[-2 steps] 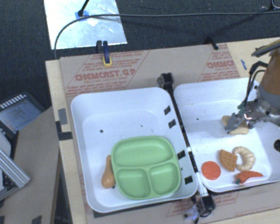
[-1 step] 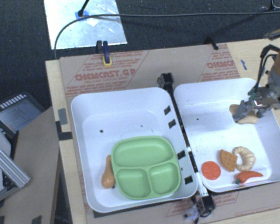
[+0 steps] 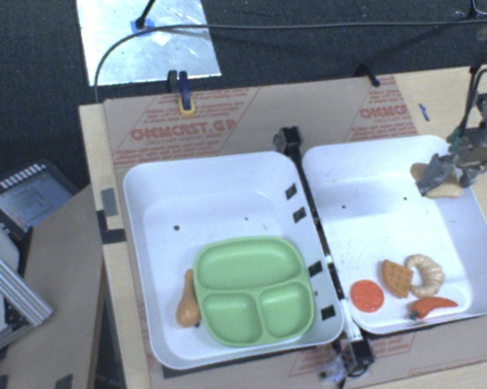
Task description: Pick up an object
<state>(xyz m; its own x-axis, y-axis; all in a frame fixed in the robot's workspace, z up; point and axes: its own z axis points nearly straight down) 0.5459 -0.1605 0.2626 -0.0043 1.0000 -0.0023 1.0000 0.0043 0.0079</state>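
Two shallow white plastic bins sit side by side on a tan bench covered with brown printed cardboard. Left bin [image 3: 215, 184]: smooth, glossy, rounded corners. It holds a pale green divided tray [image 3: 253, 289], matte plastic, one long compartment at the far side and two smaller ones at the near side. Just beside the tray's left edge lies a tan, elongated piece [image 3: 186, 300] with a bulbous near end, shaped like a drumstick.

Right bin [image 3: 381, 215]: four small toy food pieces cluster near the front edge. A flat red disc [image 3: 367, 296]; a brown waffle-textured wedge [image 3: 397, 277]; a pale curled ring-like piece [image 3: 426, 271] touching the wedge; a glossy red-orange pepper shape [image 3: 433, 305] in front of them.

The gripper [image 3: 443, 172] is over the right bin's far right corner, metallic grey, low near the rim. A beige, rounded, bread-like object [image 3: 441, 189] shows right at the fingertips, partly hidden by them. Cannot tell whether the fingers are open or closed, or whether they clasp the object
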